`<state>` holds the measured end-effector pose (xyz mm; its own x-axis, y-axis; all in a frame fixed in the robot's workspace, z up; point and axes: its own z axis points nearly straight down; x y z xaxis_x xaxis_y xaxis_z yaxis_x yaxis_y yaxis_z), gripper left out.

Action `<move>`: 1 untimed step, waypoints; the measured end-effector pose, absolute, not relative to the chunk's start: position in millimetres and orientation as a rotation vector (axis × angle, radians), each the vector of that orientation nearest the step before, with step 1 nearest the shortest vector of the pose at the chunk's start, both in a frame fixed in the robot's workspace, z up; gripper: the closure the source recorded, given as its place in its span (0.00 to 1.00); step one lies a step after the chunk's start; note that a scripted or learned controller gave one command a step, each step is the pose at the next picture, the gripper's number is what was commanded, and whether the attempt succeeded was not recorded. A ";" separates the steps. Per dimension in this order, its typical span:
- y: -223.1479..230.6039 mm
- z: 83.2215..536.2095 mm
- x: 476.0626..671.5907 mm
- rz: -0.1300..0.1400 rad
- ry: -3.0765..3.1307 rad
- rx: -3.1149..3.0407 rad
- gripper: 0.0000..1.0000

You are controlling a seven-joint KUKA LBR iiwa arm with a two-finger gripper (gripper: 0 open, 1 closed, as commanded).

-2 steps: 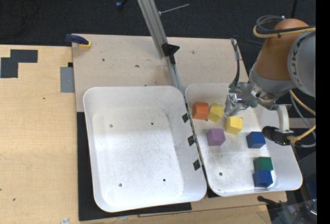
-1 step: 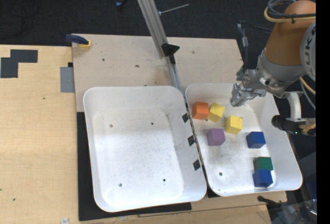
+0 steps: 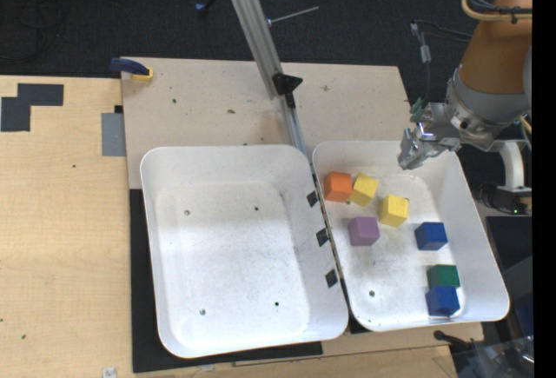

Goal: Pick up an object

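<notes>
The gripper (image 3: 413, 152) hangs over the far right corner of the right bin (image 3: 473, 211), above the blocks and touching none of them; from this slanted angle its fingers look close together with nothing between them, though the metal is small and glinting, so whether they are parted or closed cannot be told. The task names no particular object, and the nearest candidates are the yellow block (image 3: 393, 209) and a second yellow block (image 3: 365, 189), which sits touching the orange block (image 3: 339, 186). These look like small rigid cubes, probably light wood or plastic, with flat faces that should take a two-finger pinch well and not deform; a smooth painted face may slip a little if the grip lands off-centre. The lone yellow block is the easier choice, since it stands apart from its neighbours and offers two free opposite faces (the touching pair leaves no room for a finger on the shared side). The right bin also holds a purple block (image 3: 364, 230) near the middle, a blue block (image 3: 431, 235) toward the right wall, and a green block (image 3: 444, 275) just beside another blue block (image 3: 442, 301) at the near right corner. The left bin (image 3: 165, 185) shows bare white floor with a few dark specks.
</notes>
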<state>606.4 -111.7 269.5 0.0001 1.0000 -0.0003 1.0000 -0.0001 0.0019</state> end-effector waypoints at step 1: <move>-61.8 270.4 612.0 0.000 2.227 2.219 1.00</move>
<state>612.0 -61.8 270.4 -0.0034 1.0000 0.0015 1.0000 0.0035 -0.0017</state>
